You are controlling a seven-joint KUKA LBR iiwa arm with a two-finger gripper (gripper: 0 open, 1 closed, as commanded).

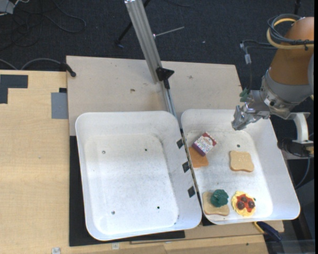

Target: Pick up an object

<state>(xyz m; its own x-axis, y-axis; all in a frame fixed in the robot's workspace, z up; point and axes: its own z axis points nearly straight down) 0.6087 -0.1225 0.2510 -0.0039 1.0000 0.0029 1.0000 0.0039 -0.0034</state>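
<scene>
At the lower right of the frame, in the right bin (286, 187), lie a green lump on a bread slice (218, 201) and a yellow piece with red dots (244, 203). Above them sit another bread slice (241, 161) and a small red-and-white carton (204, 143). The claw (239, 120) hangs over the bin's upper edge, apart from all; whether its tips are spread I cannot tell.

The grey arm with its orange band reaches in from the right, its hand (240, 121) angled down-left.
</scene>
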